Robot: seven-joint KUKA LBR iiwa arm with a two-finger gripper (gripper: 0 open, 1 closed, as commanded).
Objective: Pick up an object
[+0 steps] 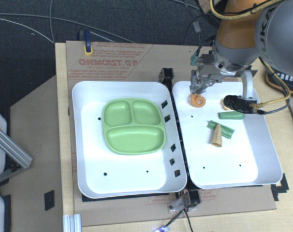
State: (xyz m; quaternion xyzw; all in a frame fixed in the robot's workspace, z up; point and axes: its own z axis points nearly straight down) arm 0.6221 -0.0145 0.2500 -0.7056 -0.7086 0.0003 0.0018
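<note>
My gripper [198, 87] hangs over the far left corner of the right bin [248, 170], its tips just above a small orange ring [198, 101] that lies on the bin floor. A flat green bar [231, 115] lies to the right of the ring. Nearer the middle of the bin rest a short green cylinder [221, 129] and a tan cone [217, 138], touching each other. Nothing shows between the tips.
The left bin [88, 173] holds a green plate [133, 126] with three compartments. The bins meet at a raised divider with black clips. The arm's grey and orange body fills the top right above the right bin.
</note>
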